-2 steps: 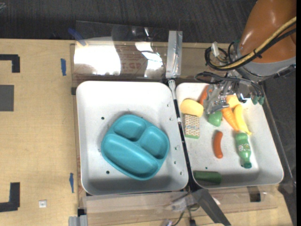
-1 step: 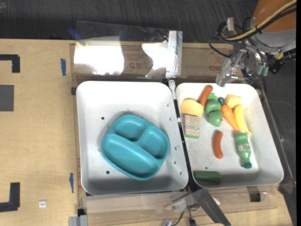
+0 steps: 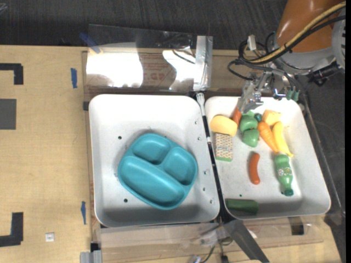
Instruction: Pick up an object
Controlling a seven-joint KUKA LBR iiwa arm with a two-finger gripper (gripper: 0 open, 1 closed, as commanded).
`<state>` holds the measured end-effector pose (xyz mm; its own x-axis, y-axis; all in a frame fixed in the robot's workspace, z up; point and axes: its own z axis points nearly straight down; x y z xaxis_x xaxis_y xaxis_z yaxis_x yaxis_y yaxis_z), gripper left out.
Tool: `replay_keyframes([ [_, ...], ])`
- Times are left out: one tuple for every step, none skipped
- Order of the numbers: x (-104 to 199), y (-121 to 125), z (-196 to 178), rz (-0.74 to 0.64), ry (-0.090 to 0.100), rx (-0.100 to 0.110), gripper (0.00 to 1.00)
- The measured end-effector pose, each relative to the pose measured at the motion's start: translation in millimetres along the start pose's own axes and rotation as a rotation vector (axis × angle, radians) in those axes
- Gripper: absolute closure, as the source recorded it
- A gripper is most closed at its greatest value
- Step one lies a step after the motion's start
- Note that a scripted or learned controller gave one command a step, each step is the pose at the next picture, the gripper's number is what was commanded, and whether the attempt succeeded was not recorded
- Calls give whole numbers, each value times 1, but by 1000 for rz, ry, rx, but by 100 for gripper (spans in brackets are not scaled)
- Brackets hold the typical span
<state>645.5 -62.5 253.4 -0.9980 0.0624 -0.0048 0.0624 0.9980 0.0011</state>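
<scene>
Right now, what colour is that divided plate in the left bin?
Teal blue all over; the divided plate shows best in the camera view.

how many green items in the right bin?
3: a green pepper near the gripper at the far end, a green bottle right of centre, a dark green cucumber at the near edge. Others may be hidden.

A teal divided plate point(image 3: 159, 170) lies in the left bin point(image 3: 104, 119). Behind that bin stands a clear plastic sheet point(image 3: 142, 64). Blue tape marks point(image 3: 73, 78) dot the bench point(image 3: 38, 163).
</scene>
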Motion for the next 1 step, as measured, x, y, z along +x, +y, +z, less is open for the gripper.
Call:
replay_keyframes([
  [0, 0, -1, 0, -1, 0, 0],
])
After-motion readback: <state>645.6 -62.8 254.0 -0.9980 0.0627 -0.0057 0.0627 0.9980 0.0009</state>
